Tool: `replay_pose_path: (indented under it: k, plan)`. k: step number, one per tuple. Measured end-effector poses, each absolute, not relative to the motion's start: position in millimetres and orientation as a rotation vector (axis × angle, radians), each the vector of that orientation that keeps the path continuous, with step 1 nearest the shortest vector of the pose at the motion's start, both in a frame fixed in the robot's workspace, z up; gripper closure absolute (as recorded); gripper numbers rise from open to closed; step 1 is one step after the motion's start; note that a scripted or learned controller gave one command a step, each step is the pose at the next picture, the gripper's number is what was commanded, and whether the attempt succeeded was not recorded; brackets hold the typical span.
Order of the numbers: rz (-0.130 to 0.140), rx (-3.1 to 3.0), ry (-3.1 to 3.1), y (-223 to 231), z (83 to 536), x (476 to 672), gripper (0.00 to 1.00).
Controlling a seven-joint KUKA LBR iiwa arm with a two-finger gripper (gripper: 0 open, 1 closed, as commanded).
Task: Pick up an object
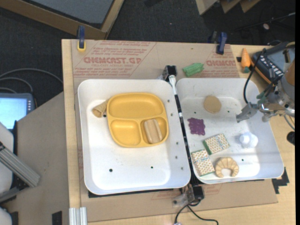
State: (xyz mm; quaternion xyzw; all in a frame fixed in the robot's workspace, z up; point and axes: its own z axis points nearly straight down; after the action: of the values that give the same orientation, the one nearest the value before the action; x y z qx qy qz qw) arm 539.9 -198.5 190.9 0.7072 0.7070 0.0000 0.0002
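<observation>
Camera view: approach step, nothing picked yet. Grey metal claw low over right shallow white bin, near its right wall, reaching in from the right. Claw opening: cannot tell, too small and blurred; nothing visibly held.

Candidate targets, all in right bin: round tan cookie-like disc toward the back, left of claw; small purple ragged piece near the divider; two green-and-white patterned square packets toward the front; tan croissant-shaped toy at the front, just beside the lower packet; small white-bluish translucent object just in front of the claw, closest thing to it.

Left shallow white bin: yellow plastic divided tray with tan bread-like piece in its lower right compartment; small beige shell-like piece touching tray's left edge. Green plastic object on the table behind the bins, outside both.

Judgement: likely target the white-bluish object or the tan disc, given claw position. Next move calls for centring over one item, descending to bin floor, closing squarely. Risk: translucent object small and possibly slippery; packets lie flat, hard to pinch.
</observation>
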Motion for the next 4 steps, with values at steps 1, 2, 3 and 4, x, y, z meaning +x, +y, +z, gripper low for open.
replay_pose_path:
  k: [1, 2, 3, 4]
  plan:
    - [0.001, 2.216, 2.229, -156, 112, 596.1, 0.00]
    - [0.004, 2.215, 2.223, -149, 83, 652.4, 0.00]
    - [0.003, 2.219, 2.217, -180, 85, 667.4, 0.00]
    - [0.001, 2.219, 2.219, -183, 85, 666.9, 0.00]
